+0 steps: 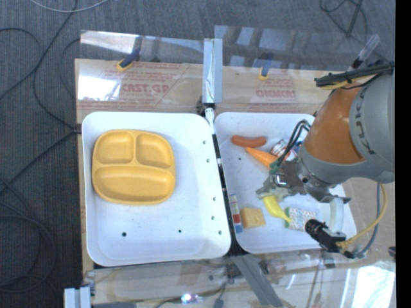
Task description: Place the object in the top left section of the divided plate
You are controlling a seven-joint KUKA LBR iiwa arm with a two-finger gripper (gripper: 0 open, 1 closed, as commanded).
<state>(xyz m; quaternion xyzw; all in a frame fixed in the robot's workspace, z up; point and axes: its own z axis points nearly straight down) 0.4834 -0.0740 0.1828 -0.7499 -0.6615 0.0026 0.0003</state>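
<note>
1. Layout: two shallow white bins sit side by side. The left bin (154,236) carries a yellow divided plate (133,167) in its upper left part. The plate has two small sections along its top edge and one long section below, and nothing lies in any of them.

2. The right bin (257,236) holds the loose items: a sausage (248,141) near its top, a carrot (259,156) just below that, a yellow banana-like piece (275,207) at centre, a tan cracker-like block (253,218) toward the lower left, and a speckled packet (297,218) just right of the banana piece.

3. Arm: the grey arm with its orange band (334,130) fills the right of the frame, its wrist hanging over the centre of the right bin. The gripper (275,183) is near the carrot's tip and above the banana piece.

4. Jaws: the wrist body hides the fingertips — I cannot tell how far open they are, nor whether anything is held.

5. Task object: not identifiable for certain. Every candidate lies in the right bin, well apart from the plate.

6. Risks, as judged:
   - Items crowd under the gripper, so a closing grasp may pinch two things or nudge the carrot aside.
   - The rounded pieces could slip out during the carry across the bin walls.
   - The top left section is small — a late release would drop the object into the neighbouring section or onto the rim.
</note>
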